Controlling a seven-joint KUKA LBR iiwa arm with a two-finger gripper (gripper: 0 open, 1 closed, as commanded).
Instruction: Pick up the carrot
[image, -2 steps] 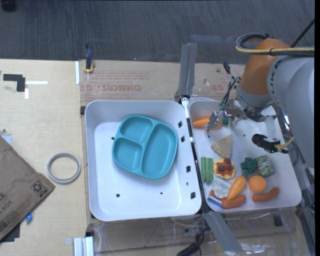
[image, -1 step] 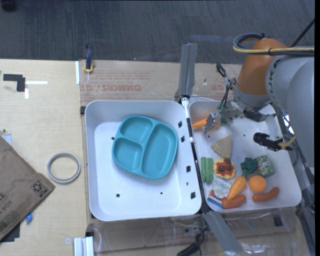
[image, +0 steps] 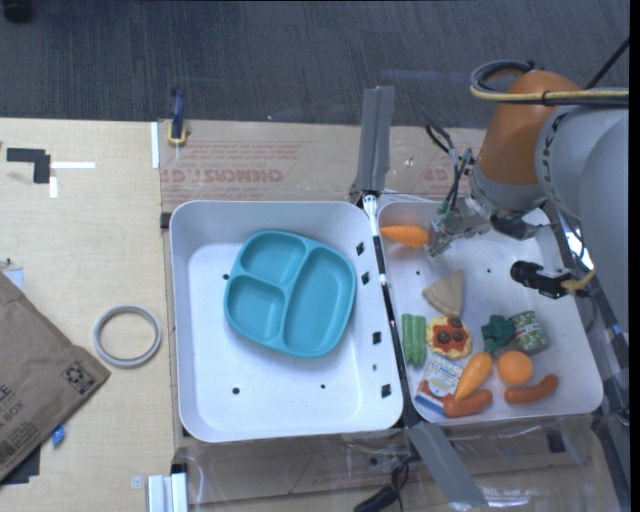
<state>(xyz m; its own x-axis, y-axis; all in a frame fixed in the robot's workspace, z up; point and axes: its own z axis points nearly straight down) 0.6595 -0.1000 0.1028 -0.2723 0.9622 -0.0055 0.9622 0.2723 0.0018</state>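
- The claw (image: 437, 240) is too small and dark to read its fingers.
- The cardboard box (image: 40, 375) runs off the left edge (print cut short).
- A sausage (image: 468, 403) overlaps the small carton (image: 440, 377).

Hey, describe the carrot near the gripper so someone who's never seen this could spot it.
Look in the right-hand white bin, at its far left corner. There an orange carrot lies beside the gripper. Unlike the other orange carrot among the toy food at the near end, it lies alone.
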